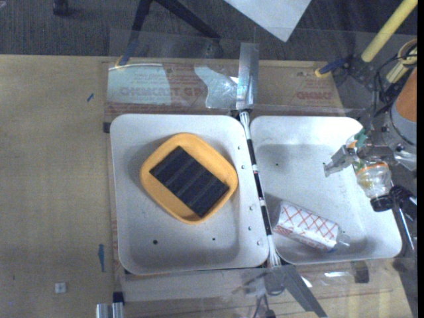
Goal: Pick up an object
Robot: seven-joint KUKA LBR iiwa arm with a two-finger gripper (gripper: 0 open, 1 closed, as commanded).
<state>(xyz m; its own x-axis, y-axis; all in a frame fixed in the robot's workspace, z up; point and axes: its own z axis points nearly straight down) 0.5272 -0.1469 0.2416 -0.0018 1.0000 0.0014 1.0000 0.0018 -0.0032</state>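
My end effector [344, 156] hangs over the right edge of the right white plastic bin [298, 128], with nothing shown between its tips.

From the one camera above the surface [46, 177]: I cannot tell whether the end effector is spread or pressed together, as it blurs into cables and a clear object at the bin's right rim. The nearest candidate is a flat white packet with a red lattice print [306, 226], lying slanted near the right bin's front edge, well clear of me. The rounded orange plastic tray with a dark ribbed inset [189, 177] sits mid-floor in the left white bin [126, 244]; I judge it broad to pinch. The divider between bins stands between me and it.
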